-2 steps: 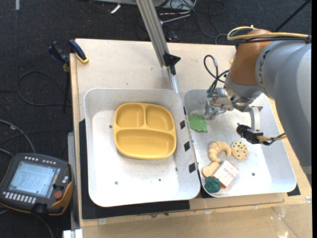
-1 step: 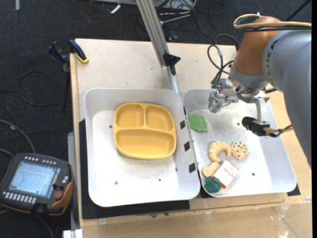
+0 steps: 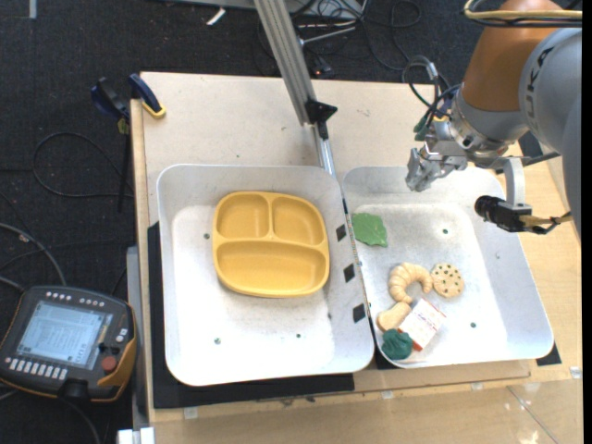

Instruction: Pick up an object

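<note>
The gripper (image 3: 422, 176) hovers over the back edge of the right bin (image 3: 499, 276), holding nothing; whether it is spread or closed cannot be told. This looks like the approach step, and the next move calls for descending onto one object. The nearest is the flat green leaf-shaped piece (image 3: 371, 229), lying alone at the bin's left side.

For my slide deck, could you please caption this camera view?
KUKA arm's hand above the right bin holding toy food; yellow divided plate in the left bin.

bench (image 3: 231, 118) bears two white bins (image 3: 185, 340) side by side.
</note>
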`<state>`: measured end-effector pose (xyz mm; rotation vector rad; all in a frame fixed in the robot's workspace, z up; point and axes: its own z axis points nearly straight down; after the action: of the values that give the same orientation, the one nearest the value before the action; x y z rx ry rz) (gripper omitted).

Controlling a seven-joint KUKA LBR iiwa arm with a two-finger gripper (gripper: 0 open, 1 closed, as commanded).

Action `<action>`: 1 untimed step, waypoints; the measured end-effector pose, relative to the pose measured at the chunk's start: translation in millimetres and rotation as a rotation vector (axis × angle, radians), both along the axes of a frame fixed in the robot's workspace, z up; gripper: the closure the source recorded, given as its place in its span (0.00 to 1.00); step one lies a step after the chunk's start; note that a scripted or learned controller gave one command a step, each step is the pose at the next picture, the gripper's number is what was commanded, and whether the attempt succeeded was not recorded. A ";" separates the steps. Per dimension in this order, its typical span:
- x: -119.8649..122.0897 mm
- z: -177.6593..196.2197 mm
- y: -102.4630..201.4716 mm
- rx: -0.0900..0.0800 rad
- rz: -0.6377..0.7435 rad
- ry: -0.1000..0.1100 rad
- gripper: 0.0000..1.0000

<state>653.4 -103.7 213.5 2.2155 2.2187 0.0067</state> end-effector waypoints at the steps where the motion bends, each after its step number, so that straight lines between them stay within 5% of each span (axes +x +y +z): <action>1: 0.8 6.3 0.2 0.001 0.001 0.004 1.00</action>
<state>654.2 -103.5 219.8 2.2176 2.2220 0.0032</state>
